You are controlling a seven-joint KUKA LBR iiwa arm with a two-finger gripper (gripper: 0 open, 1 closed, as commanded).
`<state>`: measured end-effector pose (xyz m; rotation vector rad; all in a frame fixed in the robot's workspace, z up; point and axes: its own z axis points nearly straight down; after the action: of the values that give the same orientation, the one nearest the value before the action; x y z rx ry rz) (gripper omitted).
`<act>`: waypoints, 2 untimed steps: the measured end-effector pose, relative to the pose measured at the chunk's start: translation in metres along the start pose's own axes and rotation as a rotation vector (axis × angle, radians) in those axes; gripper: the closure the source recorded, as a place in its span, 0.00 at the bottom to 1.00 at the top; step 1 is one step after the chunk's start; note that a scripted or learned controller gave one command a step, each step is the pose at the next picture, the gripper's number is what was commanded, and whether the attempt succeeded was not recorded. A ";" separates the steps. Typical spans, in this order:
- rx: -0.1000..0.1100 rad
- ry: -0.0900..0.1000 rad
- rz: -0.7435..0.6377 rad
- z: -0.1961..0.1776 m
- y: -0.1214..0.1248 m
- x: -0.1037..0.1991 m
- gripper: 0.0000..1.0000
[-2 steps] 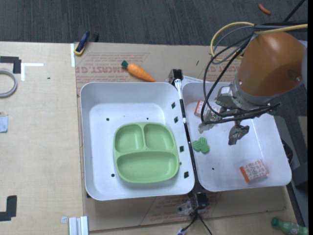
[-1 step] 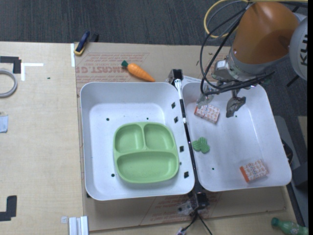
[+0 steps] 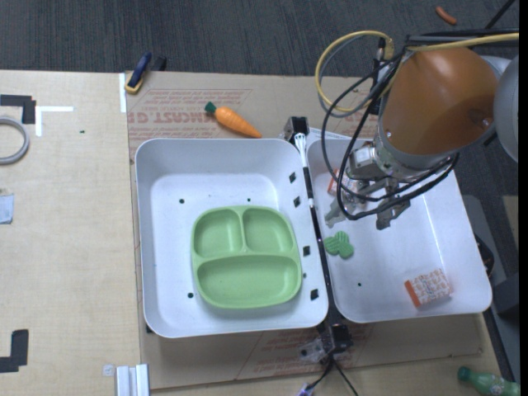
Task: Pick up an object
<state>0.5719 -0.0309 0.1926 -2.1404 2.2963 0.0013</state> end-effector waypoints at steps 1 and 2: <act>0.000 0.001 -0.321 0.000 0.052 0.025 0.00; -0.001 0.000 -0.437 0.100 0.051 0.073 0.00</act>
<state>0.5157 -0.0998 0.0921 -2.5879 1.7774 0.0010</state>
